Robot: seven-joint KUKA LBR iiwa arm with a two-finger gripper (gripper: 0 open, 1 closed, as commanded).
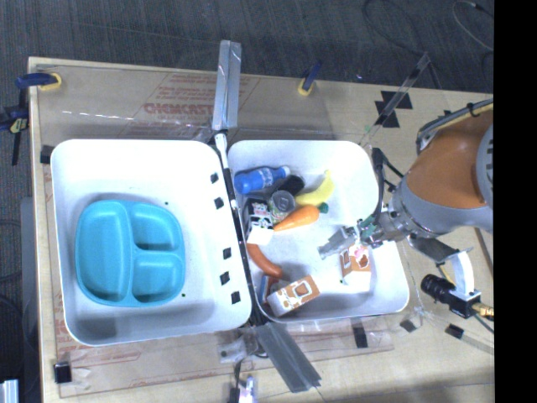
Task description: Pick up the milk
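We see two white bins side by side on the bench. The left bin (67, 170) has a blue tray (129, 251) in it, with three little sections. The right bin (357, 159) is full of small things. The arm (449, 175) comes in from the right, and its gripper (346, 240) hangs low over the right side of that bin. Its fingers point to the left. We cannot tell how far apart they are, and we see nothing between them. There are two small cartons in the right bin, and we cannot tell for sure which one is the milk. One carton (358, 263) lies just below the gripper, by the right wall, with its long side running nearly up and down. We cannot tell if it touches the gripper. The other carton (294, 295) lies at the near wall, and its long side tilts up to the right. A carrot (296, 218) lies in the middle, pointing left. A banana (318, 191) is just above it. A blue bottle (258, 179) lies near the far left corner. A red sausage (264, 260) lies by the left wall.
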